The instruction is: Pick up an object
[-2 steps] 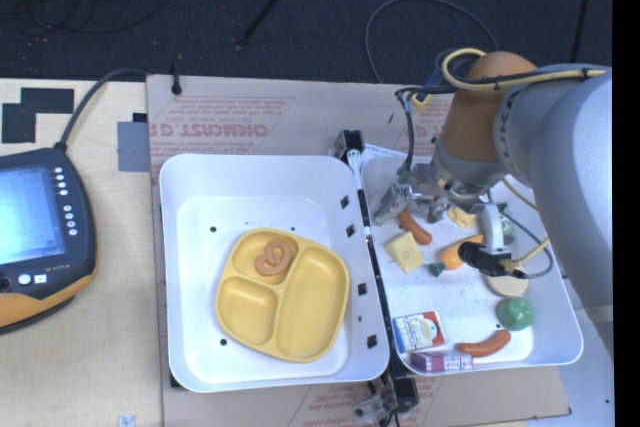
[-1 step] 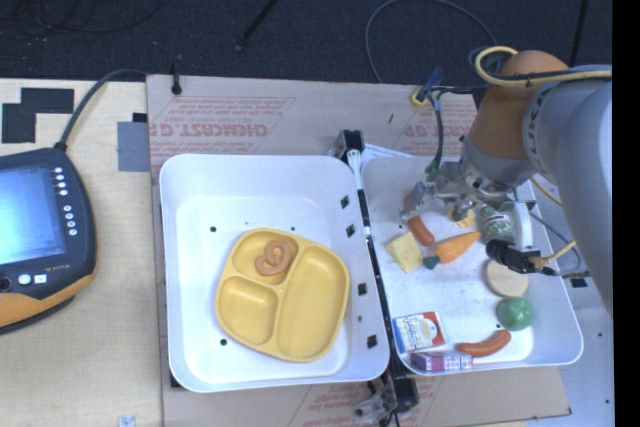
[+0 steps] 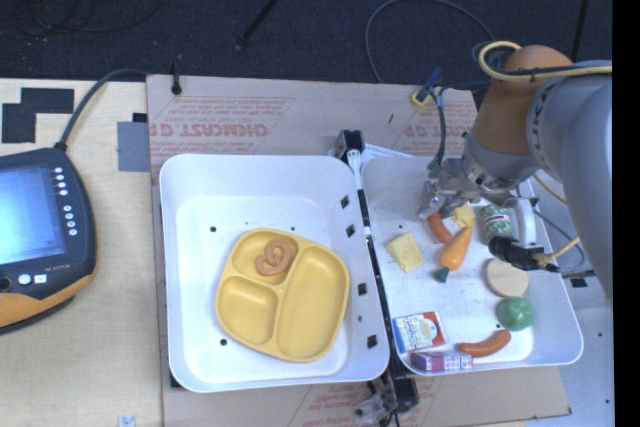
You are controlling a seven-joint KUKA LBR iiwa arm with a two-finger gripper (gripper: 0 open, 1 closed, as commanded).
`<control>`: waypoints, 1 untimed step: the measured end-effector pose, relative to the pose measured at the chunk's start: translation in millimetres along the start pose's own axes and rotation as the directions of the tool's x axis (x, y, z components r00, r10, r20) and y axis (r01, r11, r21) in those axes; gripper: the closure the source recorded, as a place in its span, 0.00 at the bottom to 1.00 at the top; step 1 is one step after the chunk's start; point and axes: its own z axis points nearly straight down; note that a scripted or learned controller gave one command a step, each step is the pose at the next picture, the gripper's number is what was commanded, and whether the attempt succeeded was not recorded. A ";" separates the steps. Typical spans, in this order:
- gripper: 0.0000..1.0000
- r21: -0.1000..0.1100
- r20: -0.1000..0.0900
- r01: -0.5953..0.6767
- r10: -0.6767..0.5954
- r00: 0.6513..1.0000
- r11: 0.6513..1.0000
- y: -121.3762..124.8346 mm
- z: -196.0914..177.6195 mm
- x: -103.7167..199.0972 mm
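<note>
Nearest me a small carton (image 3: 419,331) lies in the right bin (image 3: 560,355); fingers (image 3: 447,205) hang over the carrot (image 3: 455,246), openness unclear; carrot looks light, stiff, slick — grip mid-body

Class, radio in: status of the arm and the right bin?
Pincer low over right bin. Carrot, cheese wedge close beneath. Nothing seen gripped.

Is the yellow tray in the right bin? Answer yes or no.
No. The yellow tray lies in the left bin, holding a small pretzel-shaped piece.
</note>
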 end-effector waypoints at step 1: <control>1.00 -0.007 -0.002 0.008 -0.008 1.000 1.000 -22.1 -106.1 83.4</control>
